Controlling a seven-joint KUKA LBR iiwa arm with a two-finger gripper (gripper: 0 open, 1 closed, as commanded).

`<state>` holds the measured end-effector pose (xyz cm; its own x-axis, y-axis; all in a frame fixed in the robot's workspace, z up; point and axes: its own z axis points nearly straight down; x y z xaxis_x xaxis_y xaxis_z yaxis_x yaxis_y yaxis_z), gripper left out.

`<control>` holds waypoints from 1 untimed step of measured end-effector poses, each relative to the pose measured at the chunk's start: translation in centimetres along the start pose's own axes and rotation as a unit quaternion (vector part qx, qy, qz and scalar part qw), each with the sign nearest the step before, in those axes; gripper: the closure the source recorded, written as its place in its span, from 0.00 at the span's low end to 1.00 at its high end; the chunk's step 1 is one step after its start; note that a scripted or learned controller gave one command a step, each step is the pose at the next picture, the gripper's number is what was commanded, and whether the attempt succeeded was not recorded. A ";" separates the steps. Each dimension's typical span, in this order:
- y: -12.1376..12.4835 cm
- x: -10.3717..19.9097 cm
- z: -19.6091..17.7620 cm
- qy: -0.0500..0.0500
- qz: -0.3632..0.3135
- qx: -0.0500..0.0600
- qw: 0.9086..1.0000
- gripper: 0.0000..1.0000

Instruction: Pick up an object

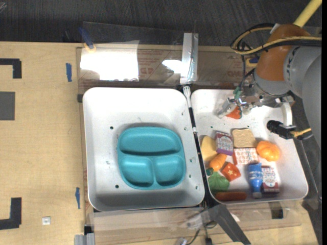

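Note:
My gripper (234, 107) hangs over the far part of the right bin (301, 188), reaching in from the right. A small red-orange object (234, 114) sits between its two metal fingers, and the gripper is shut on it. Toward the near side of that bin lie several toy foods: a slice of toast (243, 138), an orange (268, 150), a purple packet (224, 143), a yellow wedge (206, 147), a red box (231, 171), a blue bottle (254, 175) and a green piece (217, 181).
The left bin (97, 111) holds a teal divided tray (152, 156). A metal divider (189, 60) stands behind the two bins. Cables and the arm's grey body (301, 70) crowd the right bin's far right corner.

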<state>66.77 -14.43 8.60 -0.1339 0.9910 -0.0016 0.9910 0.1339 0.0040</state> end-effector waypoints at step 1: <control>0.2 0.0 -1.3 -0.001 0.000 -0.003 1.000 1.00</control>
<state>66.95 -14.43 9.85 -0.1348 0.9909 -0.0043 0.9908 0.1349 0.0104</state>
